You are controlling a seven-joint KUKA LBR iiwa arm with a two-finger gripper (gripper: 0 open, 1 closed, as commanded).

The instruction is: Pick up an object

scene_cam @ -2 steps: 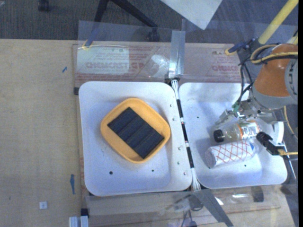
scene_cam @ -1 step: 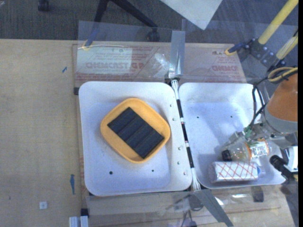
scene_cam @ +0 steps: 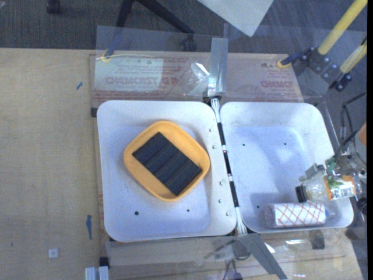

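Can't tell the jaws' state, but the red-crosshatched white roll [scene_cam: 296, 214] lies lengthwise left-right along the right white bin [scene_cam: 262, 133]'s near wall.

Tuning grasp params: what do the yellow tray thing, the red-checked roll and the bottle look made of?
Yellow tray: likely molded plastic or foam, matte, with dark ribbed insert. Red-checked roll: looks paper- or film-wrapped, printed grid on white. Bottle: clear glossy plastic probably, see-through body, orange label.
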